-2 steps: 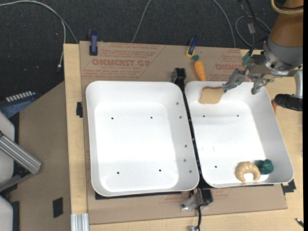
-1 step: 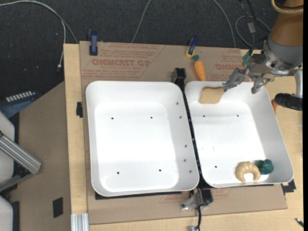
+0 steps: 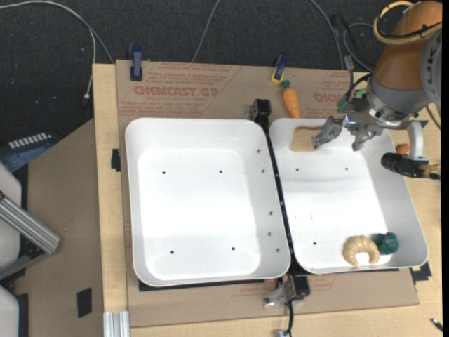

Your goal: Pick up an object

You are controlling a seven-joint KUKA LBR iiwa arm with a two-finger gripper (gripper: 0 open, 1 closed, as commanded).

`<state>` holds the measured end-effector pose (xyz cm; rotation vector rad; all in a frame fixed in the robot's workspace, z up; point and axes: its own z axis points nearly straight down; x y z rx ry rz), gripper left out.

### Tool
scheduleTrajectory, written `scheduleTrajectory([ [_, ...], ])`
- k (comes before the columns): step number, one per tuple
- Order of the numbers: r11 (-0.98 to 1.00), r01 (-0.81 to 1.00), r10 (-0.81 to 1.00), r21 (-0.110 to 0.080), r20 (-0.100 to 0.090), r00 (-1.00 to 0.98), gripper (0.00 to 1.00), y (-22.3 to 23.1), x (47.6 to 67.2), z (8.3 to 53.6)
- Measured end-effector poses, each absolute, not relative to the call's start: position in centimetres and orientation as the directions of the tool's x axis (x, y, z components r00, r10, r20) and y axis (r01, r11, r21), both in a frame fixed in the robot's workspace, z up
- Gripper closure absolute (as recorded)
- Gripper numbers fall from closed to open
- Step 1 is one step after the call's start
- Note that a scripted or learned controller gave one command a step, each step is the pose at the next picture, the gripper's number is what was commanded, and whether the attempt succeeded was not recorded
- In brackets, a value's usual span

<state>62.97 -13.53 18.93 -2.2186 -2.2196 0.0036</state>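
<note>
- Two shallow white bins side by side on a sheet of brown cardboard printed with red lettering [image 3: 175, 90], itself on a pale wooden bench [image 3: 116, 258].
- Left bin [image 3: 200, 265] bare white inside, with small dark dots on its floor.
- Right bin [image 3: 414, 237] holding a tan slice of bread [image 3: 303, 139] at its far left corner, and a beige croissant [image 3: 360, 250] touching a dark green object [image 3: 386, 242] at its near right corner.
- Orange carrot with green top [image 3: 290, 100] lying on the cardboard just beyond the right bin's far edge, outside it.
- Blue clamps [image 3: 136, 60] pinning the cardboard's far edge; black clips between the bins at far and near ends.
- Dark speckled carpet [image 3: 56, 83] beyond the bench, with thin white cables arching across it.
- Grey metal rail [image 3: 28, 223] at the left edge, slanting over the floor.
- Grey arm with orange band [image 3: 407, 41] reaching in at upper right.
- Gripper [image 3: 344, 137] over the right bin's far end, fingers spread wide with nothing between them, left fingertip [image 3: 321, 141] just beside the bread.
</note>
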Motion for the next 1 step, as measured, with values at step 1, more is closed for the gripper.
scheduleTrajectory([
  [1, 0.000, 1.000, 1.000, -0.005, 0.001, 0.000, 0.00, -13.33, 63.33, 12.75],
])
